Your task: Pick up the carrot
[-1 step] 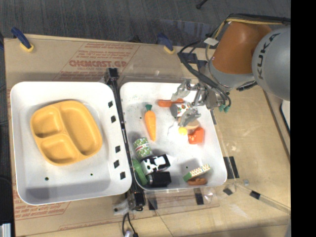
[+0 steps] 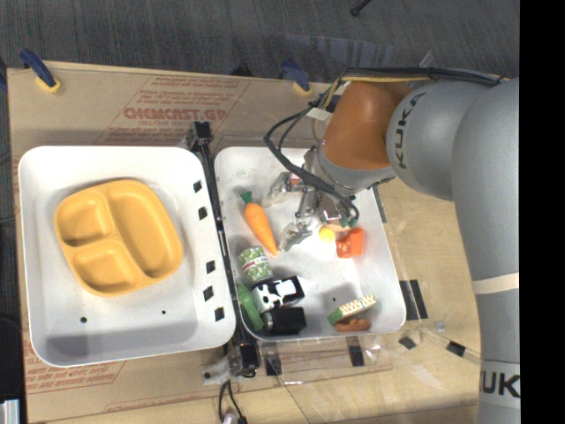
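Observation:
The carrot (image 2: 259, 224), orange with a green top, lies in the right bin (image 2: 384, 272) near its left wall, pointing toward the front. My gripper (image 2: 289, 210) hangs low over the bin just right of the carrot. Its fingers (image 2: 292, 234) stand open and nothing is between them. The carrot rests on the bin floor, beside the gripper and apart from it. The grey arm with its orange band (image 2: 357, 131) comes in from the right above the bin's back half.
Right of the gripper lie a small yellow piece (image 2: 327, 233) and a red toy (image 2: 351, 242). In front are a green can (image 2: 254, 261), a black-and-white toy (image 2: 279, 291), a black block (image 2: 285, 321) and a toothed toy (image 2: 354, 311). The left bin (image 2: 44, 325) holds a yellow divided plate (image 2: 117, 235).

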You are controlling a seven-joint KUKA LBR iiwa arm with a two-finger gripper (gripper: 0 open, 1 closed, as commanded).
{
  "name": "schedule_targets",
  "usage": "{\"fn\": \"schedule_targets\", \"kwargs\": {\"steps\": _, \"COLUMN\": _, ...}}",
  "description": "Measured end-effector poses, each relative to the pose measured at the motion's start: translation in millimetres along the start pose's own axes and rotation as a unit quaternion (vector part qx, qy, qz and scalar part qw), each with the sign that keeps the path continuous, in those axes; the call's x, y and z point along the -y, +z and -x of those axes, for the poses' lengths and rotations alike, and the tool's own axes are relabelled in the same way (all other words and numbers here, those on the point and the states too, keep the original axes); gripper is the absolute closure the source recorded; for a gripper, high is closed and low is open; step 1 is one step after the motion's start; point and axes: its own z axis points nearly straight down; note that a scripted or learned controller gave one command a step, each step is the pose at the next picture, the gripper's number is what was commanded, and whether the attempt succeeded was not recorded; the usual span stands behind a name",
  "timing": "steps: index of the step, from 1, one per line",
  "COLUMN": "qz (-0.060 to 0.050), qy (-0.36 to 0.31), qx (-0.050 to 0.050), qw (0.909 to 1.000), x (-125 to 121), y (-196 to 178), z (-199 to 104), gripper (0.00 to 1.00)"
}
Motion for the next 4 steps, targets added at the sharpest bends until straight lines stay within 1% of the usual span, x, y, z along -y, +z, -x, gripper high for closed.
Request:
{"fn": "schedule_targets", "kwargs": {"steps": 1, "qz": -0.003, "qy": -0.003, "qx": 0.005, "qw": 1.0000, "x": 0, "y": -15, "z": 4, "gripper": 1.00}}
{"fn": "schedule_targets", "kwargs": {"steps": 2, "qz": -0.001, "qy": 0.050, "qx": 0.001, "qw": 0.9987, "x": -42, "y": -2, "z": -15, "gripper": 1.00}}
{"fn": "schedule_targets", "kwargs": {"steps": 3, "qz": -0.002, "qy": 0.050, "qx": 0.001, "qw": 0.9987, "x": -41, "y": -3, "z": -15, "gripper": 0.00}}
{"fn": "schedule_targets", "kwargs": {"steps": 4, "qz": -0.002, "qy": 0.046, "qx": 0.003, "qw": 0.9989, "x": -43, "y": -14, "z": -13, "gripper": 1.00}}
